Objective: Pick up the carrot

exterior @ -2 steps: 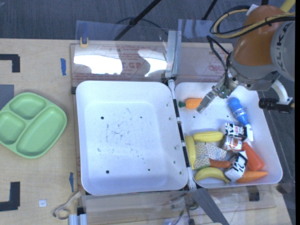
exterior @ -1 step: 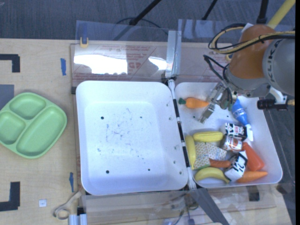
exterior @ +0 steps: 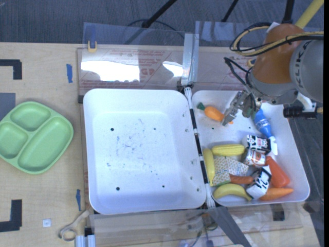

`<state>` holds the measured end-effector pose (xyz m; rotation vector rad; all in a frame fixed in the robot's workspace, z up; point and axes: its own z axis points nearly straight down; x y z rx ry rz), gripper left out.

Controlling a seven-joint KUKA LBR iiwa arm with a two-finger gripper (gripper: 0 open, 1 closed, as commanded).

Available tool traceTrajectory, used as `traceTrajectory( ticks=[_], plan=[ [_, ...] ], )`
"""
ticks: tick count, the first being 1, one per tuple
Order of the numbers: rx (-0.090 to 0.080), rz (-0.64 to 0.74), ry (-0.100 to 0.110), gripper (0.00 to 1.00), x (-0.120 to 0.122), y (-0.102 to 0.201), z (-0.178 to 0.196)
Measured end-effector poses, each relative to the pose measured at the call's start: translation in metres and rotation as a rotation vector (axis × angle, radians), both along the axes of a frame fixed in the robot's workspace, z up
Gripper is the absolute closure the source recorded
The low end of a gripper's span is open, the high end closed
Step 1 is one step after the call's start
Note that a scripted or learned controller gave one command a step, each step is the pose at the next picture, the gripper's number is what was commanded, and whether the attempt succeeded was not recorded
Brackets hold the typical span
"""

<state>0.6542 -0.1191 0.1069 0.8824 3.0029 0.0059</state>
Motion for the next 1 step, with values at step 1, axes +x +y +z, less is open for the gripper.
traceTrajectory(
  ticks=[1],
  plan=[
    [-0.001, 0.081, 0.005, 1.00, -0.0079, 0.0343, 0.0798]
  ],
)
